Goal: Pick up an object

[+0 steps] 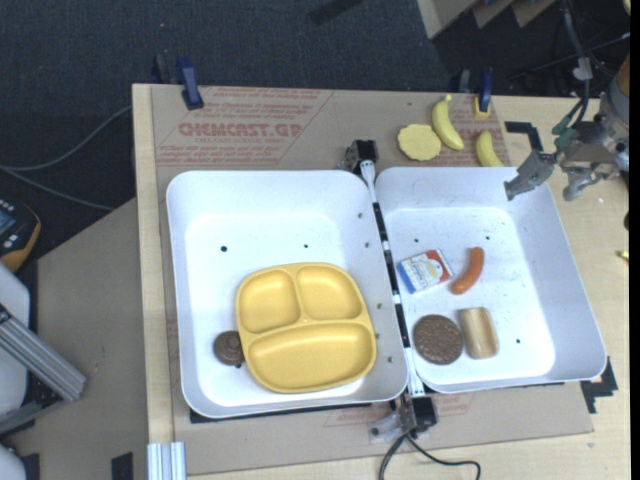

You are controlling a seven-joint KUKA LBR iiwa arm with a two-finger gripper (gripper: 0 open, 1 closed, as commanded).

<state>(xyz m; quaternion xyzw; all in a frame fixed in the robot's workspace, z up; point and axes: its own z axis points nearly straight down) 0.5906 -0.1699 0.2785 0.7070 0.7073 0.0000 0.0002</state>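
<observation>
Nearest to the camera, close to the front edge of the right bin (pixel 570 298), lie two things side by side: a round brown cookie (pixel 438 338) and, touching it on its right, a short tan roll (pixel 478 331) that lies flat. Behind them, about in the middle of this bin, a small carton with blue and red print (pixel 423 270) lies near the left wall, and just beside it to the right there is a reddish sausage (pixel 467 270), tilted, apart from the carton by a narrow gap.

In the left bin (pixel 200 228) a yellow tray with three compartments (pixel 304 325) rests toward the front right corner. A small dark brown disc (pixel 229 347) lies at the tray's left front side, partly under its rim.

Above the far right corner of the right bin the claw (pixel 548 174) hangs at the end of the grey arm (pixel 600 143). Its two fingers are spread apart, with nothing between them; one dark finger (pixel 527 175) points down to the bin's rim.

Both bins stand on the tabletop (pixel 260 128), which is covered by brown cardboard with red print. Behind the right bin, on this cardboard, lie a yellow banana (pixel 447 124), a round yellow piece (pixel 419 142) just beside it, and another small banana (pixel 488 149) near the arm. Two blue clamps (pixel 187 83) hold the back edge.
</observation>
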